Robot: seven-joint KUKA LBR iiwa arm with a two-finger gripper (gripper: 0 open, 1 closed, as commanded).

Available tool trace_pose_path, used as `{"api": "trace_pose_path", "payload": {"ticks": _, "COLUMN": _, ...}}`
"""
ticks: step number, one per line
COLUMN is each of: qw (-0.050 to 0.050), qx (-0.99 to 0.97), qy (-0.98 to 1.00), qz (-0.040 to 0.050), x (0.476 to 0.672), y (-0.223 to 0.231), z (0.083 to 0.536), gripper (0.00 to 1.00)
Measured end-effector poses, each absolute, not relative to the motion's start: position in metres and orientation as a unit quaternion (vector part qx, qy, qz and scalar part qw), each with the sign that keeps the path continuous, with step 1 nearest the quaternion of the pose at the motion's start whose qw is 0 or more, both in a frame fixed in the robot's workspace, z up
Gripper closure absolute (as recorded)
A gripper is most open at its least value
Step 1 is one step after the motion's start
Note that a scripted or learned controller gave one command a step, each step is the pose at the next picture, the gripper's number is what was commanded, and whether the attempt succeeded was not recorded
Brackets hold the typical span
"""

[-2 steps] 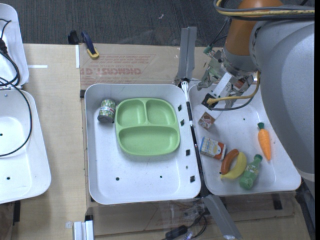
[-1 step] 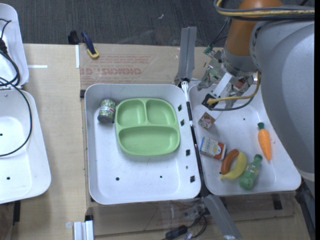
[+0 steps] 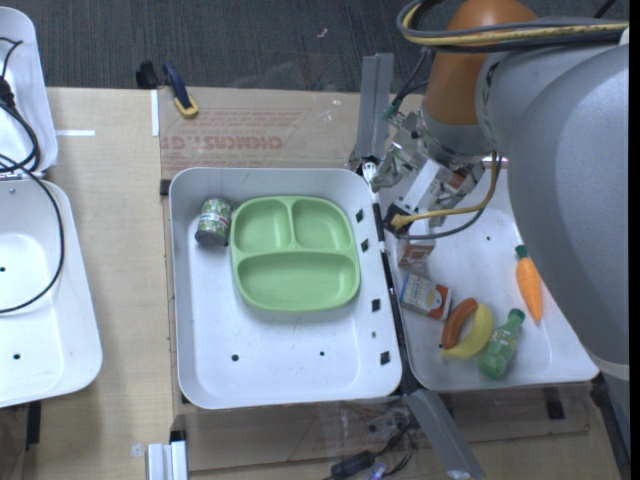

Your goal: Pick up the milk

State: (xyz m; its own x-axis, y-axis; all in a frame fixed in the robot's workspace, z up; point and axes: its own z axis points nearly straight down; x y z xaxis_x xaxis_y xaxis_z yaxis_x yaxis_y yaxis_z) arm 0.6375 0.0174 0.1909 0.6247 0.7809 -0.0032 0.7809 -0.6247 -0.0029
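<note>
Hovering over our right bin [image 3: 560,363], gripper [image 3: 412,230] finger state we cannot tell; milk [image 3: 424,295] touches sausage [image 3: 459,320], banana [image 3: 473,333], near bottle [image 3: 501,344].

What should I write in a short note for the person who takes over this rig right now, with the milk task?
Gripper: low at the right bin's left wall, near a small brown and white packet; finger state unclear.
Milk: the small white carton with blue and orange print lies in the right bin, just below the gripper, beside the banana.
Done: nothing lifted.
Left: grasp the carton and lift it.
</note>
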Motion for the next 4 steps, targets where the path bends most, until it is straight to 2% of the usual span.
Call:
{"api": "trace_pose_path", "payload": {"ticks": 1, "qw": 0.001, "qx": -0.878, "qy": -0.479, "qz": 0.0026, "x": 0.608, "y": -0.011, "z": 0.190, "gripper": 0.00}}
{"api": "trace_pose_path", "payload": {"ticks": 2, "qw": 0.001, "qx": -0.871, "qy": -0.491, "qz": 0.0028, "x": 0.591, "y": -0.096, "z": 0.114, "gripper": 0.00}}
{"api": "trace_pose_path", "payload": {"ticks": 3, "qw": 0.001, "qx": -0.845, "qy": -0.535, "qz": 0.0018, "x": 0.585, "y": -0.098, "z": 0.091, "gripper": 0.00}}
{"api": "trace_pose_path", "payload": {"ticks": 4, "qw": 0.001, "qx": -0.846, "qy": -0.533, "qz": 0.0021, "x": 0.585, "y": -0.099, "z": 0.100, "gripper": 1.00}}
